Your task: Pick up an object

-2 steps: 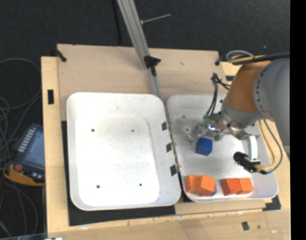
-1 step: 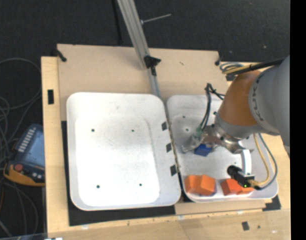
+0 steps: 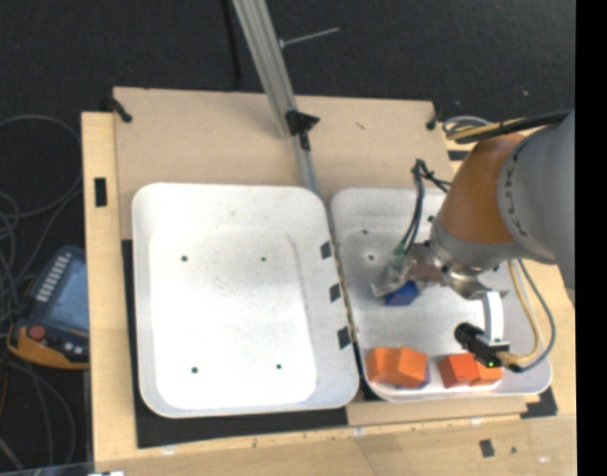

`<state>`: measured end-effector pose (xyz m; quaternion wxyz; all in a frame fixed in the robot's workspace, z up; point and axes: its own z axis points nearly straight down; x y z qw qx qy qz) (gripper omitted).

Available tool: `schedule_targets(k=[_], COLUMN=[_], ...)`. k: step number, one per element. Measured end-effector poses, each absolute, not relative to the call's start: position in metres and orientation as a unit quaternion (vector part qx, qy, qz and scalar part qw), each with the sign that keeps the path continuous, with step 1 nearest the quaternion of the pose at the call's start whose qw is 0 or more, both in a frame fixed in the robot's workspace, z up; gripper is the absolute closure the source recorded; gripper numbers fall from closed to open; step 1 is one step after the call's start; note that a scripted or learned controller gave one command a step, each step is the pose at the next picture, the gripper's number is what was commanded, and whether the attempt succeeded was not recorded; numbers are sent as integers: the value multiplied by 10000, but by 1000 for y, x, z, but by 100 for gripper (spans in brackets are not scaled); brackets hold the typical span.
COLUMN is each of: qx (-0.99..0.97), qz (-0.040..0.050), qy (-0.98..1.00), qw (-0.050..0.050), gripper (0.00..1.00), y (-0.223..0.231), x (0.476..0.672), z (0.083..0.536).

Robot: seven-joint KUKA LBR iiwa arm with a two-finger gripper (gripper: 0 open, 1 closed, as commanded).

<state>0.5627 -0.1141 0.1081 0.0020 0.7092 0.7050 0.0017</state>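
In the right bin (image 3: 368, 221) my gripper (image 3: 395, 284) is down near the floor, reaching in from the right below the orange-banded wrist. A small blue object (image 3: 402, 294) lies right at the fingertips, touching or just under them; I cannot tell whether it sits between the fingers. Two orange blocks rest along the bin's near edge: one (image 3: 397, 366) at the near left corner, the other (image 3: 460, 369) to its right, partly behind a black part of the arm.
The left bin (image 3: 234, 296) lies beside the right one, separated by a ridge with black clips. A slanted metal rail (image 3: 274, 67) stands behind the bins. Cables and a handheld pendant (image 3: 56, 310) lie off the bench's left.
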Motion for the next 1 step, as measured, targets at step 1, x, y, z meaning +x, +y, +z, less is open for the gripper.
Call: schedule_targets(k=[1], qx=[7033], qz=[39], qy=[7109], qw=[19], gripper=[100], y=[-5], x=[591], z=[201])
